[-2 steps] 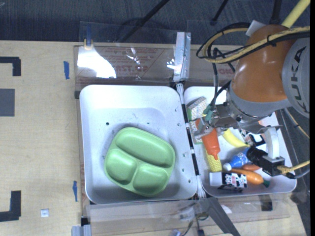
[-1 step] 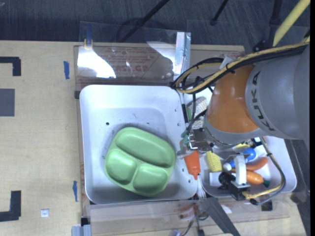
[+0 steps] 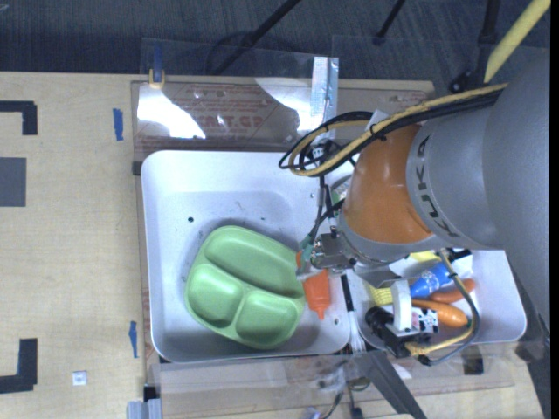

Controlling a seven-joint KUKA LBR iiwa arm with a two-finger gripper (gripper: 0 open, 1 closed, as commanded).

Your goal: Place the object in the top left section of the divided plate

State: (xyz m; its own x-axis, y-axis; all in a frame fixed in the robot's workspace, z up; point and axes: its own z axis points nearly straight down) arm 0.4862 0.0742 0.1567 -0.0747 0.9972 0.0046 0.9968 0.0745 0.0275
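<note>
Orange object (image 3: 317,292) hanging just below claw (image 3: 313,264), grip impossible to tell; next, carrying leftward over green divided plate (image 3: 244,286).

Tan bench top (image 3: 70,260) w/ black squares & blue tape bits; dark carpet floor (image 3: 175,7) behind, glare on clear panel (image 3: 227,107).

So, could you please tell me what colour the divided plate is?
The divided plate is light green, seen in the camera view.
</note>
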